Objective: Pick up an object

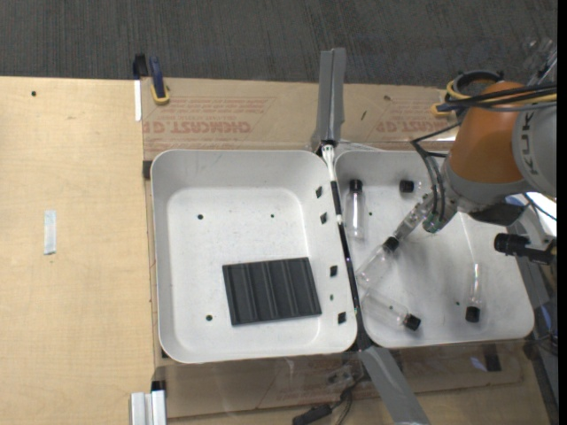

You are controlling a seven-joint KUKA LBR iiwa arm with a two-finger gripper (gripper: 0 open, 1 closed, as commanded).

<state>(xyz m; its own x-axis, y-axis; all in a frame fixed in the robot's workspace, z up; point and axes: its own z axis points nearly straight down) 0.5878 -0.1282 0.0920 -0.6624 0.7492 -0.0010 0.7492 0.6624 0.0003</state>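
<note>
Two shallow white plastic bins sit side by side on the bench, the left bin (173,264) wider than the right bin (509,321). A dark grey ribbed rectangular mat (270,290) lies flat in the left bin, toward its near edge and a little right of centre.

The right bin carries several clear plastic tubes with black caps. One upright-lying tube (355,208) rests close to the bin's left wall near the far corner, its cap pointing to the far edge. A second tube (391,312) lies near the near-left corner, its cap turned toward the near edge. A third tube (474,294) lies by the near-right corner, its cap also at the near end. A small loose black cap (407,186) sits near the far edge of this bin.

The grey arm with its orange band (485,140) reaches in over the right bin's far-right corner. Its gripper (432,220) hangs over the middle of the bin, and from it a slanted clear tube (400,235) runs down and left, its black-capped end toward the bin's left wall. The tube's upper end meets the gripper tip, but whether it is pinched there cannot be told, since the tip is small and blurred.

A blue-handled clamp (156,80) grips the cardboard beyond the left bin's far-left corner.
</note>
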